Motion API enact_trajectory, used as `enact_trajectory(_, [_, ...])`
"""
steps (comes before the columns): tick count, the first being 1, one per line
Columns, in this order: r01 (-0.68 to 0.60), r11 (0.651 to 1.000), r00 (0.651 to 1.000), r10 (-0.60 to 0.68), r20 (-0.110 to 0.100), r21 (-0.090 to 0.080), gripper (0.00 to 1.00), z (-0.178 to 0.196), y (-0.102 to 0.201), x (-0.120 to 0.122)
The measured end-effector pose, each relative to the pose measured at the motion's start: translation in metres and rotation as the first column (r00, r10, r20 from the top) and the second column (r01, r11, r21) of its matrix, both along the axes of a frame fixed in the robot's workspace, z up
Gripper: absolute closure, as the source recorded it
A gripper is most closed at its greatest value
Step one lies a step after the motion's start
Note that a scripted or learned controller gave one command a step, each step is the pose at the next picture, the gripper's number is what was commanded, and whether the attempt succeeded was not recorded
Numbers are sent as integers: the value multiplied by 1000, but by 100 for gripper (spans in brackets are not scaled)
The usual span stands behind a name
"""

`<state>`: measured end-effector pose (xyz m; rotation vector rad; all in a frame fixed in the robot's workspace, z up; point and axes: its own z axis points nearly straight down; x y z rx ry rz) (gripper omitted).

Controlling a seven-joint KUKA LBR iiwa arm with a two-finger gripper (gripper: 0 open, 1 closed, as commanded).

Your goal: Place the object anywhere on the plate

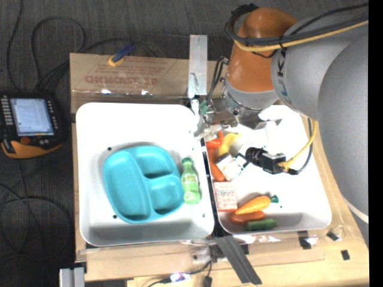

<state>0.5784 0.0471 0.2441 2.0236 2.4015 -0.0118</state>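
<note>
The grey arm [335,58] with its orange band [257,46] reaches in from the right and hangs over the upper left corner of the right bin [317,214]. The left bin [90,220] sits beside it, the two touching along their shared edge.

In the left bin lies the plate [142,183], a bright blue tray with three compartments, one large at the left and two smaller at the right. It rests slightly turned, its long axis running from upper left to lower right.

Just beside the plate's right rim, touching or nearly touching it, lies a small green bottle [190,181] with a pale label. It lies flat on the bin floor, its long axis running up and down the view, cap end toward the top.

In the right bin a carrot [254,204] lies near the bottom, pointing left, with a green vegetable [260,224] just below it and a small red-and-white packet [225,196] to its left. A cluster of orange, yellow and white items [226,154] sits higher, under the wrist.

The gripper [210,124] is low over the bins' dividing edge, above that cluster. How far its jaws stand apart I cannot tell, nor whether anything is between them.
</note>
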Motion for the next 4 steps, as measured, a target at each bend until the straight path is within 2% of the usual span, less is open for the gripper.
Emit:
enact_trajectory(1, [91, 996, 996, -91, 18, 10, 100, -144, 59, -10])
enact_trajectory(2, [88, 996, 996, -88, 21, 16, 0, -140, 63, -9])
enact_trajectory(3, [87, 996, 996, -88, 19, 13, 100, -133, 62, -10])
enact_trajectory(4, [-117, 993, 993, 117, 1, 3, 100, -61, 50, -34])
